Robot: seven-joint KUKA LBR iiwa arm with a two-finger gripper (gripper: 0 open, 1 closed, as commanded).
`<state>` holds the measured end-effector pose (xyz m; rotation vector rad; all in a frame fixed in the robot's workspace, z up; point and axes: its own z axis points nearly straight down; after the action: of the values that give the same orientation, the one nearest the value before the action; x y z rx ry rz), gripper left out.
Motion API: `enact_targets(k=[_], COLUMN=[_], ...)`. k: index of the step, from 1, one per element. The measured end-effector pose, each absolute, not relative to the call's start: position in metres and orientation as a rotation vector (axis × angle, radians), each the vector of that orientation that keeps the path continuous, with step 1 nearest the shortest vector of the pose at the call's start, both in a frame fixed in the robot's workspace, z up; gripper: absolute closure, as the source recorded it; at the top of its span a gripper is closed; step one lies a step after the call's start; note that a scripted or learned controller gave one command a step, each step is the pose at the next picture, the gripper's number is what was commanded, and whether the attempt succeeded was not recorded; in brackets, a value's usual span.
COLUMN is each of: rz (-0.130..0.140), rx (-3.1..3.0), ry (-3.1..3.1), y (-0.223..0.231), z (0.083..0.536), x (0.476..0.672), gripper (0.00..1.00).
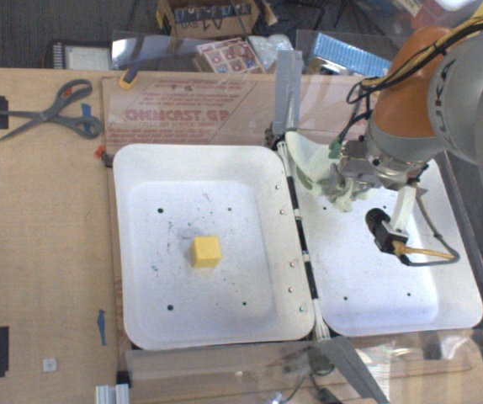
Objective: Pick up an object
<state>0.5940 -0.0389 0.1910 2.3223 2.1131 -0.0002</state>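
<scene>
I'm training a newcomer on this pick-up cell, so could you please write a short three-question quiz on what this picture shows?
1. True or false: the yellow block lies in the left bin.
2. Over which bin does the tool hang? A) left bin B) right bin C) neither
3. Fill in: on the bench beyond the left bin's far left corner lies a pair of ____.

Key: 1 true; 2 B; 3 scissors.
</scene>
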Motion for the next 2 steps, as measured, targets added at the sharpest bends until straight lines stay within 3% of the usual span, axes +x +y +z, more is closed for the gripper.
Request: enact_targets(k=[1, 2], rz=[0.0, 0.0], rx=[2.416, 2.412], ry=[2.006, 2.006], y=[-0.0734, -0.073], z=[0.1847, 0.1947], x=[0.611, 0.6114], gripper=[1.0, 1.0])
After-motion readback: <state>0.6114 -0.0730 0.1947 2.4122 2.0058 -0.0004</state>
